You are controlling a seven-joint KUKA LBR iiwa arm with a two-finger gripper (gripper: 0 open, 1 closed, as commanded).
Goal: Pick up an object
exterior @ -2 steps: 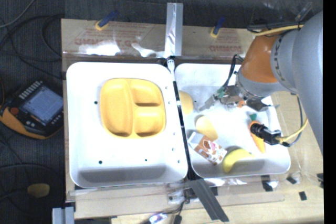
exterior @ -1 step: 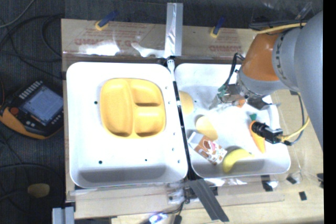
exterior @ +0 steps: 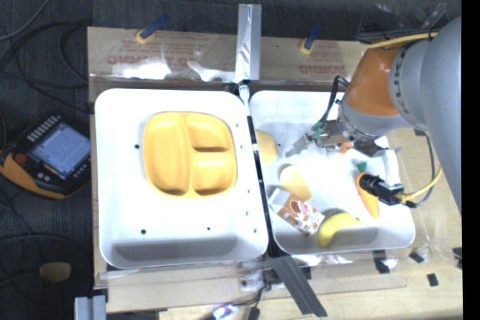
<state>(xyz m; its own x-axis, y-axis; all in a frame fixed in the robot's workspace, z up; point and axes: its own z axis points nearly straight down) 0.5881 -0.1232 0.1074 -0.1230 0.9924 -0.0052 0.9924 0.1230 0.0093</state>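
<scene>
Over the right bin point(exterior: 281, 112) the gripper point(exterior: 324, 137) hung low above the bin's upper middle — whether it stood wide or narrow I could not tell, and nothing showed in its grasp. Toward that bin's near wall lay a yellow lemon-like object point(exterior: 336, 227), a printed packet point(exterior: 298, 212) just left of it, a pale yellow piece point(exterior: 294, 180) above the packet, and an orange carrot-like piece point(exterior: 367, 196) toward the bin's right side — all apart from the gripper.

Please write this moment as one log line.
gripper: above right bin | fingers: unclear | yellow tray: left bin | pick: not seen
</scene>
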